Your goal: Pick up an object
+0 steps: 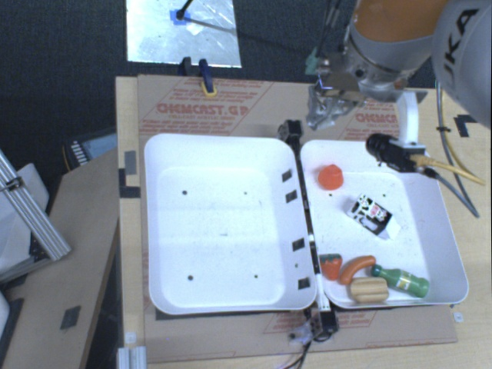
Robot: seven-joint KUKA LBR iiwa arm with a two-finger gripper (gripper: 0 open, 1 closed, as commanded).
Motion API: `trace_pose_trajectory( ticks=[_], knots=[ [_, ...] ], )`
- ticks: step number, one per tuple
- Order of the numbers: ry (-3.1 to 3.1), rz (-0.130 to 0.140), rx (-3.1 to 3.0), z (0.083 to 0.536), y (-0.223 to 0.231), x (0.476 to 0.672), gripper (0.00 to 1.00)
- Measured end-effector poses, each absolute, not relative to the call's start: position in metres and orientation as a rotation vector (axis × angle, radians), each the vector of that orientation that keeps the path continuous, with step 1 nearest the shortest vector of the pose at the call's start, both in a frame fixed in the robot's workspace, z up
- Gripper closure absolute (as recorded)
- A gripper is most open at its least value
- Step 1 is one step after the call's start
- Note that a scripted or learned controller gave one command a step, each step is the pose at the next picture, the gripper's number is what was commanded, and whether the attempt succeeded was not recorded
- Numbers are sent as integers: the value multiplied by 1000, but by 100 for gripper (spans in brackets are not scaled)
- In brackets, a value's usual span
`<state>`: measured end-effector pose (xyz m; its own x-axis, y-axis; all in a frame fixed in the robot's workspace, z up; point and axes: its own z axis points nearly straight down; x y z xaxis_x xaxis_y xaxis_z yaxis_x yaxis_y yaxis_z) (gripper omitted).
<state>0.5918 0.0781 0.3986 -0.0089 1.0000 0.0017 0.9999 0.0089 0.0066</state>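
My gripper (323, 118) hangs above the back edge of the right bin (450, 241), near the divider between the bins, with nothing seen in it. In that bin lie an orange round piece (331, 177), a black-and-white box (372, 214), a small red and green piece (331, 266), a toy sausage (357, 267), a tan bun (369, 289) and a green bottle (402, 281). The orange piece is nearest the gripper, a little in front of it.
The left bin (157, 206) sits beside the right one on a cardboard sheet (215, 106). A shiny foil sheet (183, 19) and a blue clamp (206, 75) are at the back. A metal rail (27, 206) stands at the left.
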Motion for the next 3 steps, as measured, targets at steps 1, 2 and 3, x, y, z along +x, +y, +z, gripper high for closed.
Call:
trace_pose_trajectory(
  ticks=[1, 2, 3],
  knots=[
    [2229, 1, 2213, 343, 100, 638, 100],
    [2222, 23, 2207, 514, 127, 668, 100],
    [2237, -13, 2218, 384, 182, 667, 100]
  ],
)
